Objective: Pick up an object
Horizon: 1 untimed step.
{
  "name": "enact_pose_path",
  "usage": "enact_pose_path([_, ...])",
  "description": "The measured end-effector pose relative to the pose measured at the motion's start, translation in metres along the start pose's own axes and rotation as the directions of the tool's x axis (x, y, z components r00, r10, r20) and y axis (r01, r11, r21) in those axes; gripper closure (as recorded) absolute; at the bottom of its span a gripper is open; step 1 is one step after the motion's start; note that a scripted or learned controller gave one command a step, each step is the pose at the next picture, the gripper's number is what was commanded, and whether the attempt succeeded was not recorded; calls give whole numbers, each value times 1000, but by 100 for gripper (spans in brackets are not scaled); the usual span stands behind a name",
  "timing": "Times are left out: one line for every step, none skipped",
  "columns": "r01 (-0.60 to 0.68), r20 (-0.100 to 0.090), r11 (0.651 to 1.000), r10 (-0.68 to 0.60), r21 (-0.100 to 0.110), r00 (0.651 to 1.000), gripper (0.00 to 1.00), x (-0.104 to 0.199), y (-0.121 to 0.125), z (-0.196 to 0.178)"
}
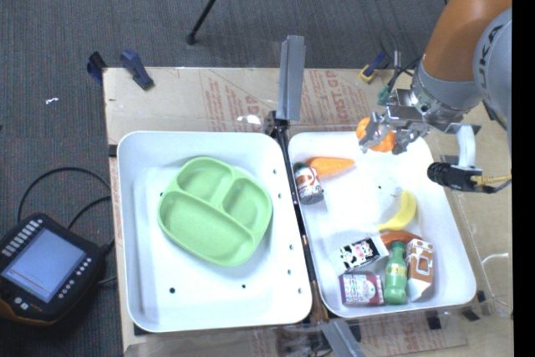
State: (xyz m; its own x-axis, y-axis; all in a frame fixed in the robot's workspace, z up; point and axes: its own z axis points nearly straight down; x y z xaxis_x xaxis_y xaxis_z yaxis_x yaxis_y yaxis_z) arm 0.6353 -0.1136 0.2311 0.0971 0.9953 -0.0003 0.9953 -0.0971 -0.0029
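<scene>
- The gripper hangs over the far edge of the right bin, at about 1 o'clock in the camera view, with a small round orange object, probably a toy orange, right at its tips.
- The jaws sit on either side of that orange object, but whether they are clamping it or merely beside it I cannot tell from this slant.
- My judgement: the step in hand is the grasp itself, or the first part of the lift. The next move calls for a straight rise, checking that the fruit comes up with the jaws and does not roll off against the bin wall.
- The orange object is bright, smooth and rounded, partly hidden by the gripper; a round thing like this may slip out of a two-finger pinch.
- Other candidates lie in the same bin: a toy carrot at 9 o'clock of the gripper, a small can beside it, a banana toward 6 o'clock, and a cluster of cartons and a green bottle at the near edge.
- The left bin holds a green divided plate.
</scene>
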Motion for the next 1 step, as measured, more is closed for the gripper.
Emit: enact_pose_path([-258, 1, 966, 258, 2, 966, 100, -23, 11, 6])
